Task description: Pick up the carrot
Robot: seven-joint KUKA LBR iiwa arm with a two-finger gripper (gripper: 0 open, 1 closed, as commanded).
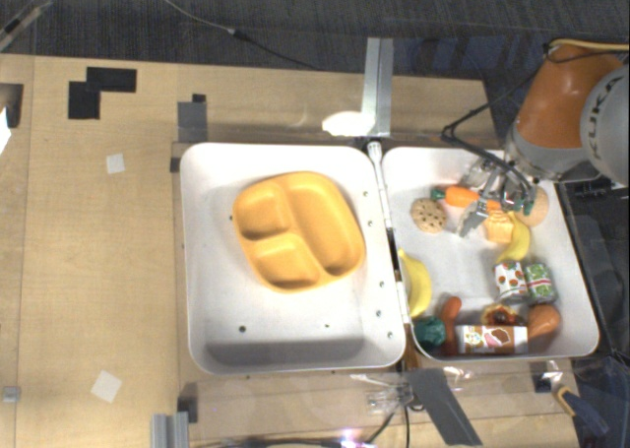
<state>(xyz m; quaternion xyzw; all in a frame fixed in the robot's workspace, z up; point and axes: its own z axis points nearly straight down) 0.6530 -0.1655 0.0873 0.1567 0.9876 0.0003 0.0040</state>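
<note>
**Gripper low over the carrot in the right bin**

The metal gripper (482, 202) hangs in the right bin (581, 284), its tip beside the smooth orange carrot (459, 196); whether it is open or closed cannot be told. A round speckled cookie (427, 215) lies just left. The left bin (212, 239) holds a glossy yellow compartment plate (295, 229).

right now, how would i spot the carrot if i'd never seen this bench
Look in the right bin, at its far end beside the gripper. The carrot is the small orange piece right of the round speckled cookie, brighter orange than anything near it.
</note>
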